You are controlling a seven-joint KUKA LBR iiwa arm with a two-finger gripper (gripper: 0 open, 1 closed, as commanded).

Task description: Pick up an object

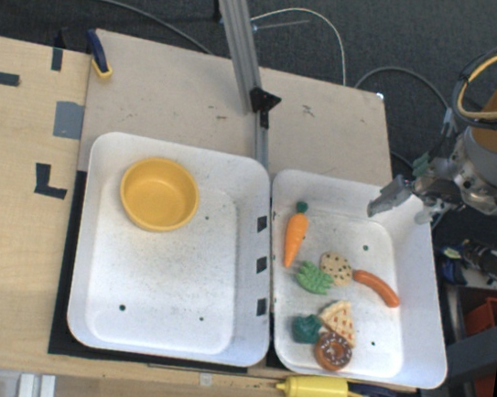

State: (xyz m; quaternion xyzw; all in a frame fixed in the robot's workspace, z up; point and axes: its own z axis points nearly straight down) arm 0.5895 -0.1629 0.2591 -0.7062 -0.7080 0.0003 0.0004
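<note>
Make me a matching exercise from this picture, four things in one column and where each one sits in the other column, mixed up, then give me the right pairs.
Things:
1. yellow bowl
2. carrot
3. donut
4. tool

Places:
A. near the front edge of the right bin
B. over the far right corner of the right bin
C. upper left part of the left bin
D. far left part of the right bin, lying lengthwise

Pairs: 1-C, 2-D, 3-A, 4-B
</note>
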